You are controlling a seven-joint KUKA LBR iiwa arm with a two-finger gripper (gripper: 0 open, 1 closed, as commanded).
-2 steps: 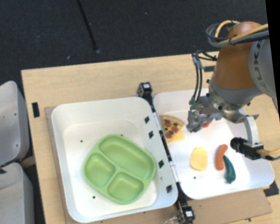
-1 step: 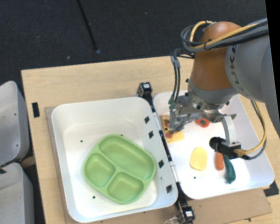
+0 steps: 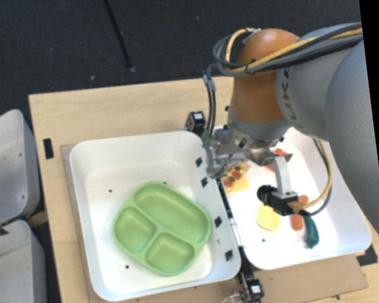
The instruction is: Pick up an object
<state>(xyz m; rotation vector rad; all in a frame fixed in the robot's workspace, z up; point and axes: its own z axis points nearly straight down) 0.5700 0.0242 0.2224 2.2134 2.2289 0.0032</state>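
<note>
Camera view, stock as you had it at this moment:

1. Claw (image 3: 220, 164): it hung at the end of the grey arm (image 3: 333, 95), low over the seam where the two bins met. Whether it was wide, narrow or holding anything could not be told; the wrist hid it.
2. Orange-and-yellow cluster (image 3: 234, 173): small pieces just beside the claw, on its right-bin side. Contact with the claw could not be told.
3. Red-orange piece (image 3: 281, 151): farther into the right bin (image 3: 344, 235) from the claw, partly hidden by the wrist.
4. Yellow piece (image 3: 268, 219): it lay near the claw, toward the view's lower edge, on the right bin's floor.
5. Orange piece (image 3: 297, 222) and teal piece (image 3: 311, 234): beyond the yellow piece from the claw, close together.
6. Green divided plate (image 3: 161, 227): three compartments, lying flat in the left bin (image 3: 80, 195), well apart from the claw on its other side.
7. Wooden bench (image 3: 48, 117): it lay under both bins.
</note>
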